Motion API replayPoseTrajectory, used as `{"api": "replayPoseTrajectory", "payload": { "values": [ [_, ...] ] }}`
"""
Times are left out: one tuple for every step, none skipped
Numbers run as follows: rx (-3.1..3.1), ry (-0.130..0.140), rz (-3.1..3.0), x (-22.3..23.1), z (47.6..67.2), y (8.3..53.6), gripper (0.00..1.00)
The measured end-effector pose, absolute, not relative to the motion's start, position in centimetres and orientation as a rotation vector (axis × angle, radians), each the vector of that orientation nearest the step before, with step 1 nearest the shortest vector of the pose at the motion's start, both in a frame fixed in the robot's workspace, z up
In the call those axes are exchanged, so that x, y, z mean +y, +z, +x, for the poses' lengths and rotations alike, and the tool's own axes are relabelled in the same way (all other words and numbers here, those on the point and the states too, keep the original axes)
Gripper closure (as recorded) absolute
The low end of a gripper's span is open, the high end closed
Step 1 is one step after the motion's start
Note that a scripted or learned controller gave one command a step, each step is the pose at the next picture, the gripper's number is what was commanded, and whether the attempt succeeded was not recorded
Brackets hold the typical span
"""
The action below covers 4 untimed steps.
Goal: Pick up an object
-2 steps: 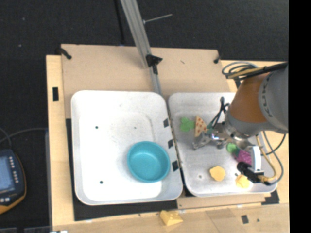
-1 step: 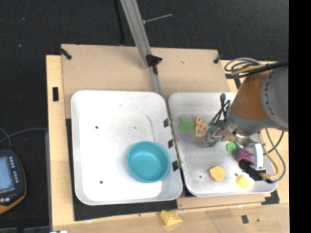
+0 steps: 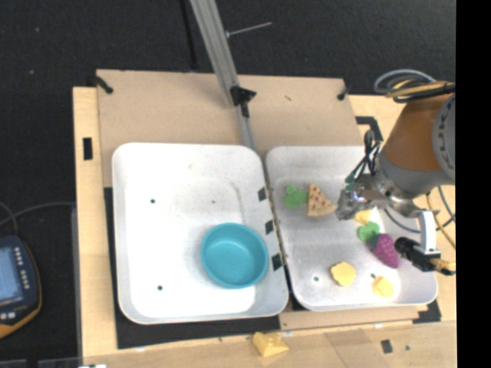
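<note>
Gripper (image 3: pixel 351 203) sits low over the right bin (image 3: pixel 307 163), in the right-centre of the frame, at the end of the grey arm (image 3: pixel 418 156) with its orange band; whether it is released or clenched I cannot tell, for the tip is small and blurred against the white floor. The likeliest target is the pizza-slice toy (image 3: pixel 319 202), lying just to the left of the tip in the picture, very near or perhaps touching it; its long axis runs from upper left down to lower right, its wide edge turned toward the tip. A green toy (image 3: pixel 294 197) lies further left, close beside the slice; a yellow-green piece (image 3: pixel 368 231) and a purple grape bunch (image 3: pixel 385 250) lie below the tip, toward the lower right; two yellow pieces (image 3: pixel 343 274) rest near the bin's lower edge. In the left bin (image 3: pixel 146 167) stands a blue bowl (image 3: pixel 233 254), well apart; I judge the coming move a short shift leftward over the slice.
</note>
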<state>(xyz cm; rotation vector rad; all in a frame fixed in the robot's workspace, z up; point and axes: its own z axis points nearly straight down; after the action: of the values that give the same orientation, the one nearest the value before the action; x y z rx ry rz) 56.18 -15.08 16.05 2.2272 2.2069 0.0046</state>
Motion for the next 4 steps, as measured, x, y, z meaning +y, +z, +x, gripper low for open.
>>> {"api": "replayPoseTrajectory", "payload": {
  "values": [
    [2.222,0.001,2.216,-15.2,55.7,22.0,1.0],
    [2.22,0.008,2.211,-14.6,56.1,28.2,1.0],
    [2.227,0.005,2.211,-10.0,56.9,28.6,1.0],
    [2.228,0.003,2.213,-5.0,57.1,28.1,1.0]
  ]
}}
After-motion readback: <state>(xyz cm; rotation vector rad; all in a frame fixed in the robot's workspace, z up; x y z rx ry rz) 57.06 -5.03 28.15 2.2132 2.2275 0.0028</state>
